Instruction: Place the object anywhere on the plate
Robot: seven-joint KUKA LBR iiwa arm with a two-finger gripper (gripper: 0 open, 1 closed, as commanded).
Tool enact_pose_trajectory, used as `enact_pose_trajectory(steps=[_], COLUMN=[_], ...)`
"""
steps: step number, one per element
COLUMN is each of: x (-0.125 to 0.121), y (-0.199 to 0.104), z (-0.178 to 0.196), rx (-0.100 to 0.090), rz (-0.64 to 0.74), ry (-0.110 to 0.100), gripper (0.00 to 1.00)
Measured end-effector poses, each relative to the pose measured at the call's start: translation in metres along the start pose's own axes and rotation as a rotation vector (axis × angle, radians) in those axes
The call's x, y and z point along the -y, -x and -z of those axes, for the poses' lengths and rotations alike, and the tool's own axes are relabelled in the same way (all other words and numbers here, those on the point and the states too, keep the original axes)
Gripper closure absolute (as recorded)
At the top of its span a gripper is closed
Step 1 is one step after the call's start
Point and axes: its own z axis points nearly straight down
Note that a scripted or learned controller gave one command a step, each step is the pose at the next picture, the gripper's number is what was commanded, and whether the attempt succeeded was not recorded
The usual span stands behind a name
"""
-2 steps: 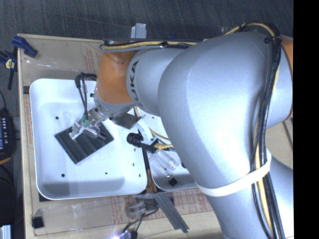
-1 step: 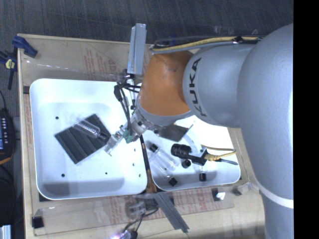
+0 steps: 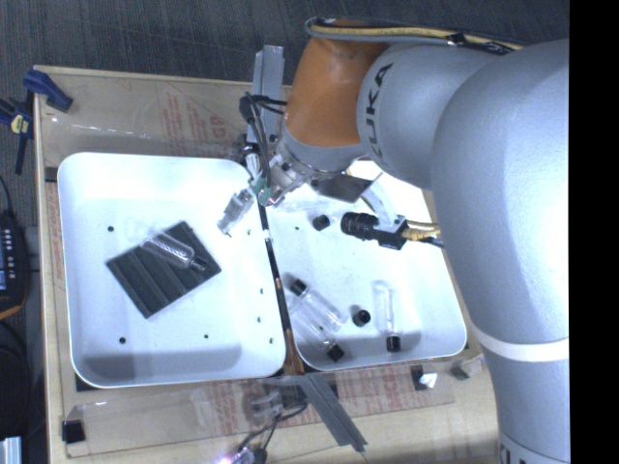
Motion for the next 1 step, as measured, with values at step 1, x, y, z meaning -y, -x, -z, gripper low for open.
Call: enact_pose_trajectory(steps=[1], x=[-0.0501], y=[0.0065], z=[0.0774], rx=[0.001], rz=[-0.189], ry=[0.001], gripper=[0.0])
